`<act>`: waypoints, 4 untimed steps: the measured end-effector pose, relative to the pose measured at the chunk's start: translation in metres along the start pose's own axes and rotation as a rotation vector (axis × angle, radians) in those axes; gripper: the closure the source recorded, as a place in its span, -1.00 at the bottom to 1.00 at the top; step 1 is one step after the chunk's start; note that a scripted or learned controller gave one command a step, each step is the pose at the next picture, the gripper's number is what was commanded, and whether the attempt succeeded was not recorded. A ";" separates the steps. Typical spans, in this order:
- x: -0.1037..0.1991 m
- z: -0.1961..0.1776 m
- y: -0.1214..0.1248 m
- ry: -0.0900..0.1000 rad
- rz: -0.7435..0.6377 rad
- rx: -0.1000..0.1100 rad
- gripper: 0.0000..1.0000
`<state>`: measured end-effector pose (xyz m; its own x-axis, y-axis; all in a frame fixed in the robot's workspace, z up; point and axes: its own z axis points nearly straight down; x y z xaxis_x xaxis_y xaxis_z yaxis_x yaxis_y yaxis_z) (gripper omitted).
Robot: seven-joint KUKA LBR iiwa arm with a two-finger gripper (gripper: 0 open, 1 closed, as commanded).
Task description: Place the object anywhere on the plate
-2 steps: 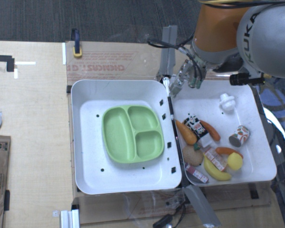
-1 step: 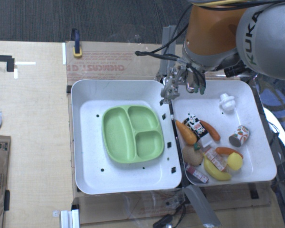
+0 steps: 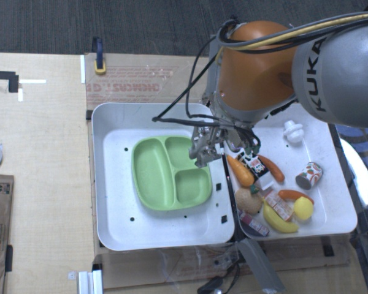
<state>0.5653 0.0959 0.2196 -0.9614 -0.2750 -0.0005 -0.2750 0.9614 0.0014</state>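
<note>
A grey robot arm (image 3: 331, 72) with an orange band reaches in from the right, over two shallow white bins set side by side. Its claw (image 3: 202, 152) hangs above the upper right corner of a light green divided plate (image 3: 168, 173), which lies in the left bin (image 3: 110, 182). Whether the claw is wide, narrow or holding anything cannot be told, since cables and shadow blur it.

To the right of the claw, in the right bin (image 3: 331, 158), lies a cluster of toy foods. Nearest the claw is a carrot (image 3: 240, 170), just beside the wall between the bins. Beyond it sit a small sausage (image 3: 272, 168), a brown round piece (image 3: 249, 199), a banana (image 3: 278, 219) and a lemon (image 3: 303, 208). Further right stands a small tipped can (image 3: 308, 175), and a white piece (image 3: 292, 131) lies above it.
</note>
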 end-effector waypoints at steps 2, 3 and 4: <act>-0.023 0.068 0.046 -0.001 -0.542 -0.001 1.00; -0.024 0.068 0.046 -0.001 -0.541 -0.001 -1.00; -0.075 0.054 0.040 -0.005 -0.597 0.000 -1.00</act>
<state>0.6263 0.1553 0.1660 -0.6407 -0.7677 -0.0055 -0.7677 0.6408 -0.0008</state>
